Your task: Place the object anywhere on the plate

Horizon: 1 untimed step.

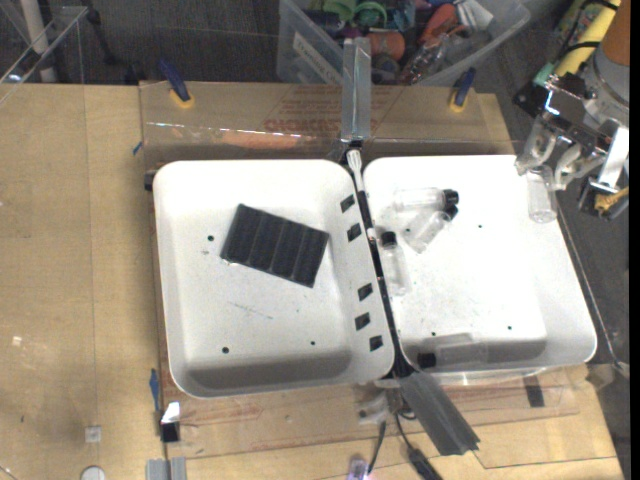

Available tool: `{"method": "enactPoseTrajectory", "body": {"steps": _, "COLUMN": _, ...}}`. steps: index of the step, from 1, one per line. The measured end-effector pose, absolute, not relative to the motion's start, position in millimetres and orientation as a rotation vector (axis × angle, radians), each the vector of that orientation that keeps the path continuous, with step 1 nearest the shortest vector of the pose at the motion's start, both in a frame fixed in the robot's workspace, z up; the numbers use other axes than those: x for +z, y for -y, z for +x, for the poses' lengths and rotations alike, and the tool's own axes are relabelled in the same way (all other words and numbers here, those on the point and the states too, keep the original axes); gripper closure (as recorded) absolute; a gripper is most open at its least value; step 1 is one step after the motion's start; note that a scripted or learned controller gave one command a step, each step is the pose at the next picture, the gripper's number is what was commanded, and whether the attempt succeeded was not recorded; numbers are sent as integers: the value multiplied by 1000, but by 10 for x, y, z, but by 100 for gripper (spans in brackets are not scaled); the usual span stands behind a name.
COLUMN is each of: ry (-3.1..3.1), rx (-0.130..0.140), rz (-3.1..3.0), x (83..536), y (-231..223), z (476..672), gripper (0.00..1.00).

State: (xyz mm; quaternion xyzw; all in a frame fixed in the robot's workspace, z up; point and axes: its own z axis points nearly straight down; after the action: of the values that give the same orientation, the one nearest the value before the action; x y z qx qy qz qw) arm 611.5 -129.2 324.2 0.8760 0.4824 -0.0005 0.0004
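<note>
The plate [275, 245], a dark ribbed rectangle, lies flat in the left bin [190, 358] with nothing on it. The object looks to be a clear vial with a black cap [430, 208], lying on its side in the right bin [560, 343] near the divider [365, 258]; other clear pieces lie close beside it, hard to tell apart against the white floor.

The gripper [560, 163] hangs over the right bin's far right corner, well apart from that vial. Its jaws look parted. A small clear thing [541, 203] shows just below them, but I cannot tell whether it is gripped or lies on the bin wall.

By my judgement nothing of the task is done: a sure pick, the carry across the divider and the release on the plate all remain.
</note>
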Motion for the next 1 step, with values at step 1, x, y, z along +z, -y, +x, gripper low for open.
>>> {"method": "enactPoseTrajectory", "body": {"steps": 1, "ry": -1218, "rx": -2, "rz": 2895, "x": 3683, "y": 1300, "z": 5693, "gripper": 100}}
